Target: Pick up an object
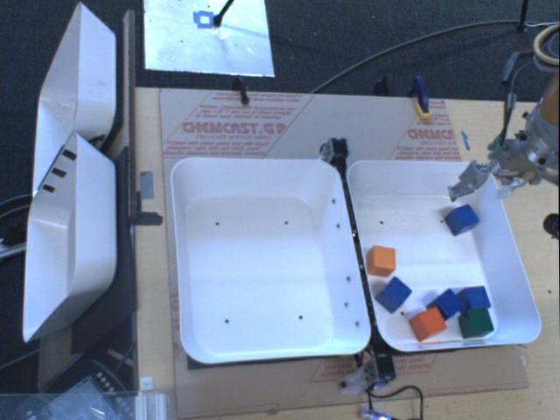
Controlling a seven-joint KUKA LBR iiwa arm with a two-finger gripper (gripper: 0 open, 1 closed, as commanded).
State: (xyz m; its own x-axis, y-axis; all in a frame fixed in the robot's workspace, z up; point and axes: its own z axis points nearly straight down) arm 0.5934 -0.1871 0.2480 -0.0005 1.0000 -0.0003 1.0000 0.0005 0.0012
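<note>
A: Where is the gripper (468, 184) at this moment?

B: At the upper right of the frame, over the back edge of the right bin (516, 256). Whether it is released or clenched I cannot tell; nothing shows in its grasp.

A: And what could it pick up?

B: The nearest thing is a lone blue cube (461, 220), just below the gripper toward the right side of that bin and apart from it. It sits clear of the others, so it looks the easiest to take.

A: The others?

B: Lower down, an orange cube (381, 260) near the bin's left wall, and a cluster along the bottom edge with a green cube (476, 323) at its right end. Crowded blocks leave little room around them.
</note>
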